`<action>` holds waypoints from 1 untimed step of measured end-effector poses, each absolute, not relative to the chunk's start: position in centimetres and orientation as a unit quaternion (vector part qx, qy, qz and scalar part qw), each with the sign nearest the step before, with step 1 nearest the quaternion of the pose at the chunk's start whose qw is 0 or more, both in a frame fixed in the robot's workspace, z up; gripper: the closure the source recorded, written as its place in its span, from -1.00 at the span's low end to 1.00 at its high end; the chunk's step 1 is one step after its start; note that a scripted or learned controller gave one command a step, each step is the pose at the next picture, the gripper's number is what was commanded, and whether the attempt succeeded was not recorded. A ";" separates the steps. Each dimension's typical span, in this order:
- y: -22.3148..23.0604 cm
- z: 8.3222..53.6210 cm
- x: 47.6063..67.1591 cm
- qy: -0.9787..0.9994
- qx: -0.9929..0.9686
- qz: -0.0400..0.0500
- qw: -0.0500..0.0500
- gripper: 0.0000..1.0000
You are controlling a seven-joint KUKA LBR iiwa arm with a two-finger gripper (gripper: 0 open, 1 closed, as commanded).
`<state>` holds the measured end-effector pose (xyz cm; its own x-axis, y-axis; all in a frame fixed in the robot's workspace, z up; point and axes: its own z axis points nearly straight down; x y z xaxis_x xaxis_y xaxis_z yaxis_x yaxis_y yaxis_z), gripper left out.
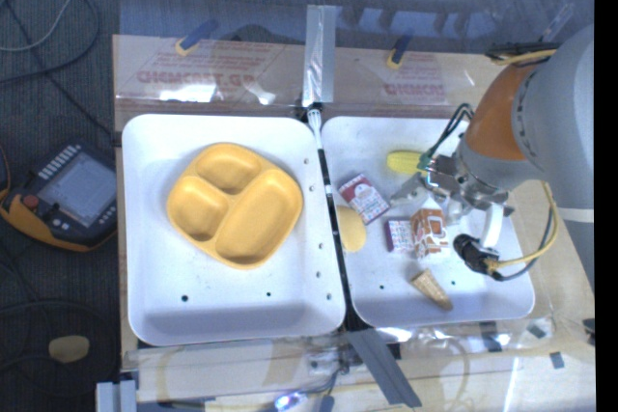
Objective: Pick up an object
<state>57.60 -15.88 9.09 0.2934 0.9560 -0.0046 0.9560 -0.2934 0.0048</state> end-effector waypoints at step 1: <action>-15.8 10.1 57.7 0.595 0.803 -0.001 0.003 1.00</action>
